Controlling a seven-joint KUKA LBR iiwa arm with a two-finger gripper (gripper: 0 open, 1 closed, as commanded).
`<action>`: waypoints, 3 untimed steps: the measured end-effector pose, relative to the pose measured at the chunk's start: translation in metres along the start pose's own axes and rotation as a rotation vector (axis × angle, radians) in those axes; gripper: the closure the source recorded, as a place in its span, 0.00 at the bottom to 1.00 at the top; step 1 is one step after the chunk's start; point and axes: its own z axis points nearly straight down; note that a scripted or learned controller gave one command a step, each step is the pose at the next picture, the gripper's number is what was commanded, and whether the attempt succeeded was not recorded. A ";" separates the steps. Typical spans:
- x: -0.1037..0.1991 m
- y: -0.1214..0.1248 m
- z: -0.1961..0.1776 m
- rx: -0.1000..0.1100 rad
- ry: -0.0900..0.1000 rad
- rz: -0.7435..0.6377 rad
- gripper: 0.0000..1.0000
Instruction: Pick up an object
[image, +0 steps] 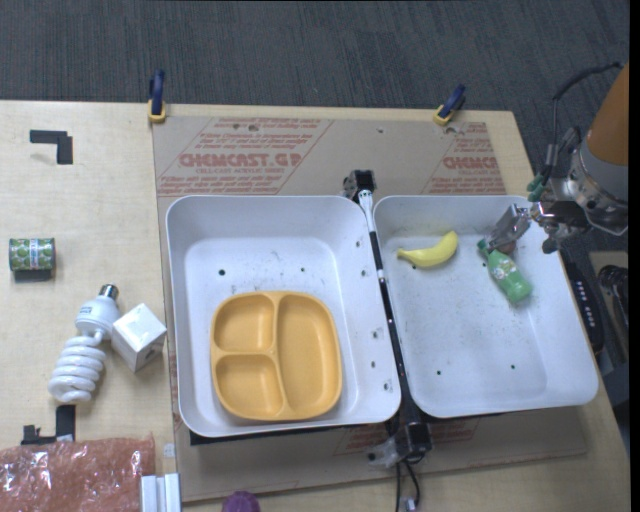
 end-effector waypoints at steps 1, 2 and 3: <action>-0.027 -0.024 0.169 0.000 0.001 0.002 0.00; -0.027 -0.023 0.159 -0.002 0.000 0.003 1.00; -0.030 0.018 0.168 -0.001 0.000 -0.001 1.00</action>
